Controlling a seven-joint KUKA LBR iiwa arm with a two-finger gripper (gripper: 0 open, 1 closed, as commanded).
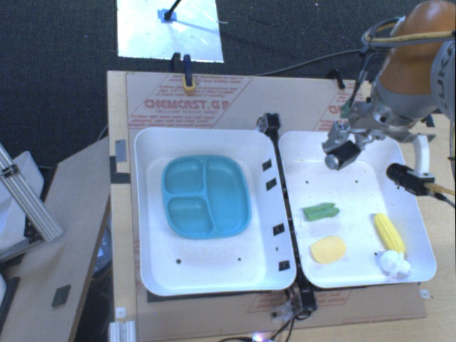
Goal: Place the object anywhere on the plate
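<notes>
progress: none yet | plate (pixel 207 196) bare | corn (pixel 389 232), green pod (pixel 320 211), yellow disc (pixel 328 249) right of plate | claw (pixel 341 153) grip unclear, above pod

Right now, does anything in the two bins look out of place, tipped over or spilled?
Nothing stands out. The blue divided plate lies flat in the left bin. In the right bin, the green pea pod, the yellow round slice, the corn cob and a small white object lie apart, none spilled. The gripper hangs above that bin.

The blue plate (pixel 206 197) looks like smooth matt plastic, the white bins (pixel 214 276) like glossy plastic.
</notes>
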